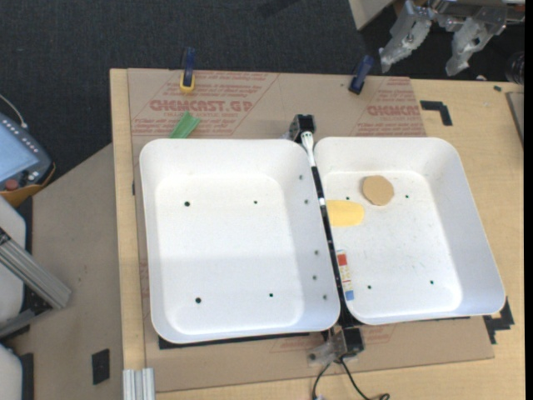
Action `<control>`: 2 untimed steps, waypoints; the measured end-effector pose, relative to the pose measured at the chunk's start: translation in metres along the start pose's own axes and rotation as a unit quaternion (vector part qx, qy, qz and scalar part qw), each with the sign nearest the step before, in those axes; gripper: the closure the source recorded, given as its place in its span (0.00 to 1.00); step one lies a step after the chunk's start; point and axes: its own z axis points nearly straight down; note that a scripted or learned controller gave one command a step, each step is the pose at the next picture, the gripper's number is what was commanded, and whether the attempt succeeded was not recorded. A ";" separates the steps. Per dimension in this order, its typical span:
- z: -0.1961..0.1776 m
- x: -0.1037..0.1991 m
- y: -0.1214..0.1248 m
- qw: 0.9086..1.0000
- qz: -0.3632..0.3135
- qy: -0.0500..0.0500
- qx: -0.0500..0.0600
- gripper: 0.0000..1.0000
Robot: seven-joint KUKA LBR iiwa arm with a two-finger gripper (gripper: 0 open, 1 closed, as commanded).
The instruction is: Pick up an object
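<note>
A round tan disc (pixel 378 191) lies in the right bin (pixel 466 223), toward its far left part. Just left and nearer sits a flat yellow piece (pixel 344 213) against the bin's left wall. My gripper (pixel 429 50) hangs at the top right, well beyond the bins' far edge and high above the bench. Its two pale fingers (pixel 400 44) are spread apart with nothing between them.
The left bin (pixel 158 248) sits beside the right one, with a black divider strip (pixel 321 215) between them. A green scrap (pixel 184 126) and two blue clamps (pixel 188 69) are on the cardboard behind the bins. A small marked tag (pixel 345 275) lies by the divider.
</note>
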 end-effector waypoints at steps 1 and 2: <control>0.007 -0.085 -0.025 1.000 0.001 0.000 0.000 0.00; 0.000 0.044 -0.060 1.000 -0.012 0.003 0.000 0.00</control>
